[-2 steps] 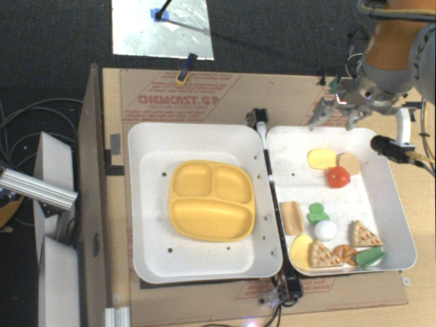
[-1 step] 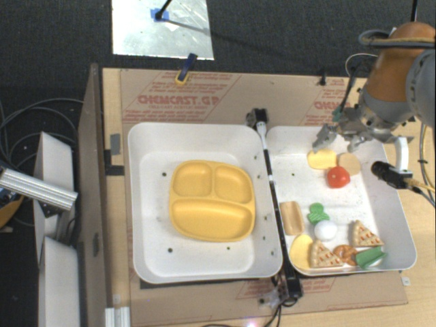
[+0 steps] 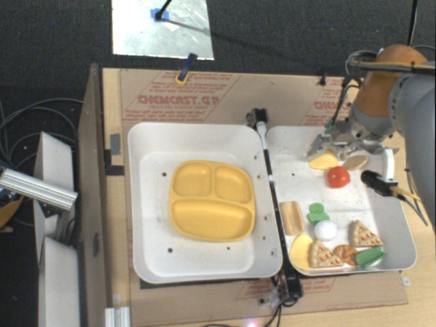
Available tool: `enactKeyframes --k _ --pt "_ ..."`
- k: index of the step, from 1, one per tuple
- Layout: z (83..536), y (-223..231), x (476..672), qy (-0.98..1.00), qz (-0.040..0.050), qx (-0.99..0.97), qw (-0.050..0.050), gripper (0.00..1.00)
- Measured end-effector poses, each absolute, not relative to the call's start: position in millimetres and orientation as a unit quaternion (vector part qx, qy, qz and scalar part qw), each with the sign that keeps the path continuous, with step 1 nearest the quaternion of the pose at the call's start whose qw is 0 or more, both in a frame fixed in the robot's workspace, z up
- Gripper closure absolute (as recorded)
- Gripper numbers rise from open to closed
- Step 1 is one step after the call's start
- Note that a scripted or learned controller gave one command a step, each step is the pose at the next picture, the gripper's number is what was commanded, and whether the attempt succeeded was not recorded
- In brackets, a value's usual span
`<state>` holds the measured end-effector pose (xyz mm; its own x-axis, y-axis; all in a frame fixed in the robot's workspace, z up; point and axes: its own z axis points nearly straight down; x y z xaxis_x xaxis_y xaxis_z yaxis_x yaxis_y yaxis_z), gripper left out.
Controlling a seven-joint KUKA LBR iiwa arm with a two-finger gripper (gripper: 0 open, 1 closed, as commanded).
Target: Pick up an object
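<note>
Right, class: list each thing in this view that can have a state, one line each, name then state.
yellow tray: upright in the left bin, its three compartments bare
gripper: low in the right bin, over the yellow food piece
tomato: loose on the bin floor
bread piece: lying flat
white ball: resting beside the green piece
waffle wedges: lying flat near the front edge
</note>
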<state>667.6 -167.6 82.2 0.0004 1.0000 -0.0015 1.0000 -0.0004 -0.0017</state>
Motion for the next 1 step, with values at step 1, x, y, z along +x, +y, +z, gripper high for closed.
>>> enactKeyframes --k 1 --pt "99.9 -166.7 670.6 -0.708 -0.0018 -0.706 -0.003 1.00"
